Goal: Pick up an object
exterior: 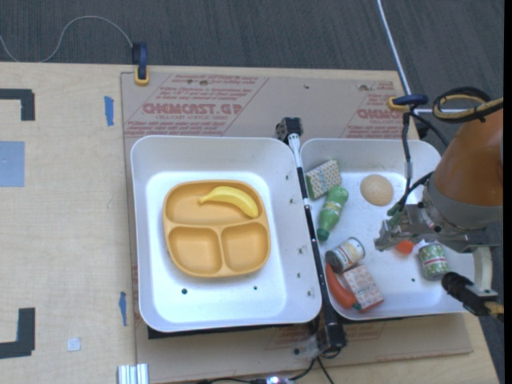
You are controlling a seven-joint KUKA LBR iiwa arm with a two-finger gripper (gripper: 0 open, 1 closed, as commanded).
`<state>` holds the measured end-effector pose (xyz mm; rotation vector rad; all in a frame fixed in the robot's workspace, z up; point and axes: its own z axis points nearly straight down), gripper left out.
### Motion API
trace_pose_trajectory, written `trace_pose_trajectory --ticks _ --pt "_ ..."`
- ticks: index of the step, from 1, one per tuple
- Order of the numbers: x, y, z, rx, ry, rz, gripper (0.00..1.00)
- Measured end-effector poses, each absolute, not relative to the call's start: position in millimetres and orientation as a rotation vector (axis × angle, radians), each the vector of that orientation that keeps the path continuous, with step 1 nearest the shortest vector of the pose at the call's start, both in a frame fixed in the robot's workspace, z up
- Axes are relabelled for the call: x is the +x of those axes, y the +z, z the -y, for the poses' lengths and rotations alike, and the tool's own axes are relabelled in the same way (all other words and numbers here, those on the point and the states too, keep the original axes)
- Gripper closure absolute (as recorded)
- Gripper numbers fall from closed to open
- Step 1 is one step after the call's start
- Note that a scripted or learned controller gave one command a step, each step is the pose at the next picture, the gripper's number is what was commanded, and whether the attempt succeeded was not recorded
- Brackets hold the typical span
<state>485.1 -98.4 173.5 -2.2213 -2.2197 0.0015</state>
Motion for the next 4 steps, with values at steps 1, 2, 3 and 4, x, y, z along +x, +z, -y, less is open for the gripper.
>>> trace_pose_trajectory --ticks 1,2,3,4 --pt "532.0 184.7 32.1 -2.221 -0.002 2.224 1.00" --pt "534.4 184.7 88.3 -2.225 -0.001 2.223 1.00" --pt "507.8 170.4 169.1 -2.221 0.002 2.219 1.00" --pt "556.9 173.7 97.5 -2.221 -0.003 2.224 1.00"
